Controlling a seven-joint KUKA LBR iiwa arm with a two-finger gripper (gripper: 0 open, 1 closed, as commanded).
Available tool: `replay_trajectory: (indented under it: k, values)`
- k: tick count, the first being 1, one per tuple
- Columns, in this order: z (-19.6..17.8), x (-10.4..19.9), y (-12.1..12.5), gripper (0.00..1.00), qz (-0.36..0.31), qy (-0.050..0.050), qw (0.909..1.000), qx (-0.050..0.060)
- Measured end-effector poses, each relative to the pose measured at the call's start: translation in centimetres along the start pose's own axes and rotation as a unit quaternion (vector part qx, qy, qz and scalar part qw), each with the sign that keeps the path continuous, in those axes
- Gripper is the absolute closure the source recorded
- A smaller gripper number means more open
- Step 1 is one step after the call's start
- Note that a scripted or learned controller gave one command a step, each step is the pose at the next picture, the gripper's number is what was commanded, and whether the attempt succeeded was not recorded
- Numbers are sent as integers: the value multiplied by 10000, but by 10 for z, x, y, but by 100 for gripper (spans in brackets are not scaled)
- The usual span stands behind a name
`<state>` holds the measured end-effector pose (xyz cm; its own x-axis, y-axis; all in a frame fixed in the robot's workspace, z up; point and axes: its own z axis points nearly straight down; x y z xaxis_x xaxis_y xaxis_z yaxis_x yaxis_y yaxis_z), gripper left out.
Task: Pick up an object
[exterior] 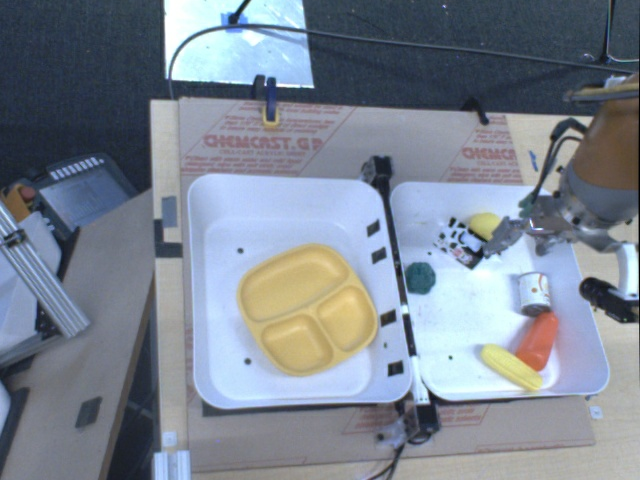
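The right bin [570, 268] holds several small objects. A black-and-white cow toy [457, 239] and a yellow lemon [485, 224] lie near its back. A green ball [420, 277] rests by the left wall. Further front are a small can [533, 293], an orange carrot-like piece [538, 340] and a yellow corn cob [511, 366]. My gripper [497, 240] reaches in from the right, low over the bin, right beside the lemon and the cow toy. From this angle I cannot see anything held in it.
The left bin [215, 268] holds a yellow three-compartment tray [305, 308]. A divider with black clips [392, 268] separates the two bins. The arm's wrist with its orange band [608, 153] hangs over the right bin's far right corner.
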<state>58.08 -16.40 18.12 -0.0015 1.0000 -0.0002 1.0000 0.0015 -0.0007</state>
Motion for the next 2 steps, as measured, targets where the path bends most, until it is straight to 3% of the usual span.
replay_trajectory:
  k: [1, 2]
  values:
    - [62, 2, -5, 0, 0, 6, 10000, 14]
    - [47, 1, -3, 100, -2, -8, 10000, -26]
